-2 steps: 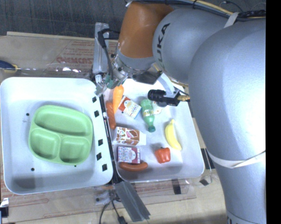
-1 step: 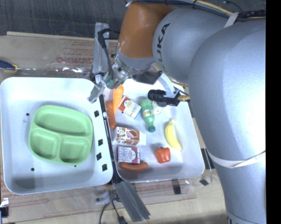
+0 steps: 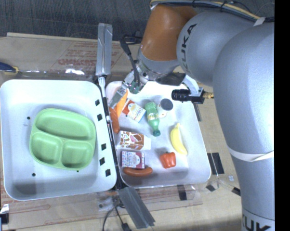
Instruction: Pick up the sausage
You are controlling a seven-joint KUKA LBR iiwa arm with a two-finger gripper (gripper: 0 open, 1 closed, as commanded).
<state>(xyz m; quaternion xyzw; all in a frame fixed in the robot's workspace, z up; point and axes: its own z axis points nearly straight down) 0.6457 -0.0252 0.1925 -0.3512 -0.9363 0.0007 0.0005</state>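
The reddish-brown sausage (image 3: pixel 137 171) lay at the near edge of the right white bin (image 3: pixel 199 153), touching a small brown-and-white carton (image 3: pixel 133 158). The 2-finger gripper (image 3: pixel 120 98) hung over the bin's far left corner beside an orange carrot (image 3: pixel 114 119), well apart from the sausage; whether it was open or closed could not be told. Risk: a descent here would probably catch the carrot, and near the sausage the bin wall and carton could block 1 finger.

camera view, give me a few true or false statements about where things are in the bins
1. The sausage lies near the front edge of the right bin. True.
2. The green plate sits in the right bin. False: it sits in the left bin.
3. The gripper is above the sausage. False: it is at the far left corner of the right bin, well away from the sausage.
4. The banana lies right of the green bottle. True.
5. The red pepper rests on the green plate. False: it lies in the right bin, below the banana.
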